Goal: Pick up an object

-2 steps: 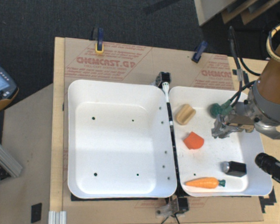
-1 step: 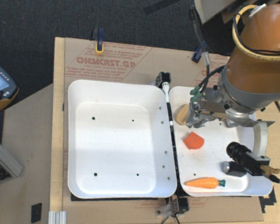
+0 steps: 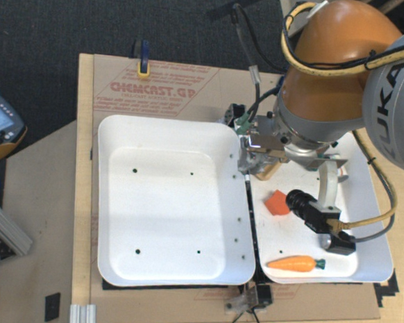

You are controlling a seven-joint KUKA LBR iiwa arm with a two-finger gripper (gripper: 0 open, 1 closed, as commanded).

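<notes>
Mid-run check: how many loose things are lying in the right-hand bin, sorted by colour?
Red-orange small block: 1
Orange toy carrot with a green top: 1
Tan piece, partly hidden at the upper left of the right-hand white bin, kind unclear: 1
Total: 3

Side by side on the bench (image 3: 82, 183): left bin (image 3: 164, 203), right bin (image 3: 286, 237). In the latter, block (image 3: 276, 203) near the left wall; carrot (image 3: 293, 264) before it, along the front edge.
</notes>
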